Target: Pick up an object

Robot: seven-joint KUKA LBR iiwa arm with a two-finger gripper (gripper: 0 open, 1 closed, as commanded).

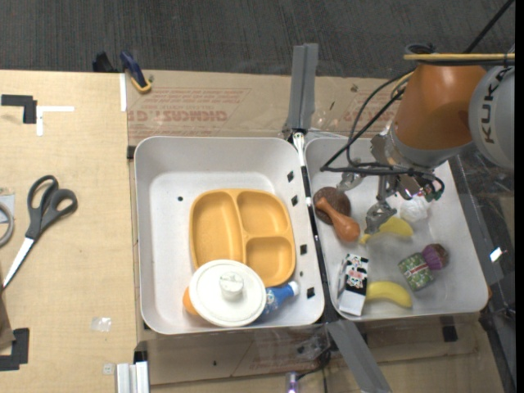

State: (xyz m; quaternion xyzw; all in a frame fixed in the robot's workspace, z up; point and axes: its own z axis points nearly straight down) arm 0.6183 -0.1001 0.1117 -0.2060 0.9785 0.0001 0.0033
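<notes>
The right bin point(467, 301) holds a brown wooden pestle-like piece point(334, 210), a small yellow banana-shaped toy point(396, 228), a second yellow banana point(389, 294), a black-and-white carton point(354, 282), a green can point(415, 270), a purple lump point(435, 256) and a white object point(416, 209). My gripper point(394, 206) hangs low in that bin's far half, just above the small yellow toy and beside the white object. It looks open, with nothing visibly gripped between its fingers point(378, 217).
The left bin point(151, 244) carries a yellow divided tray point(243, 234), a white round lid point(228, 293) and a blue bottle point(283, 295). Scissors point(39, 211) lie on the bench at far left. The bins' shared wall point(307, 219) stands left of the gripper.
</notes>
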